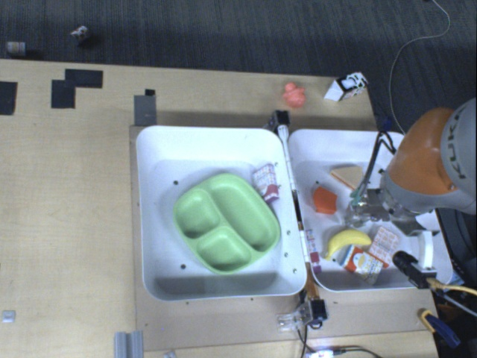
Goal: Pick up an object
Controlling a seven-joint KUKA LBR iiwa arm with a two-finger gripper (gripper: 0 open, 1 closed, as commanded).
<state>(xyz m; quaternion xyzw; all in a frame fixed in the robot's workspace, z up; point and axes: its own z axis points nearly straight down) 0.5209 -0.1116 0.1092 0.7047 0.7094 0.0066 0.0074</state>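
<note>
The arm reaches in from the right and its gripper [367,213] hangs low over the right bin [320,149], in the middle of the small pile of things there. The wrist body hides the lower part of the gripper, so I cannot tell how wide it stands, and I see nothing clearly held in it. The nearest candidate for the pick is the banana [348,239]. It lies just in front of the gripper, toward the near wall of the bin, and a little to the left of it. Its long axis runs roughly left to right across the bin, with a gentle curve, so in my judgement a grasp across the short width is the natural one. An orange block [325,200] lies to the left of the gripper, and a tan wedge [347,177] lies behind it, near the far side. A red and white packet [367,260] touches the banana on its right end, which may disturb the grasp. The left bin [149,200] holds a green divided plate [226,222] and a small wrapper [266,181], well apart from the arm.
</note>
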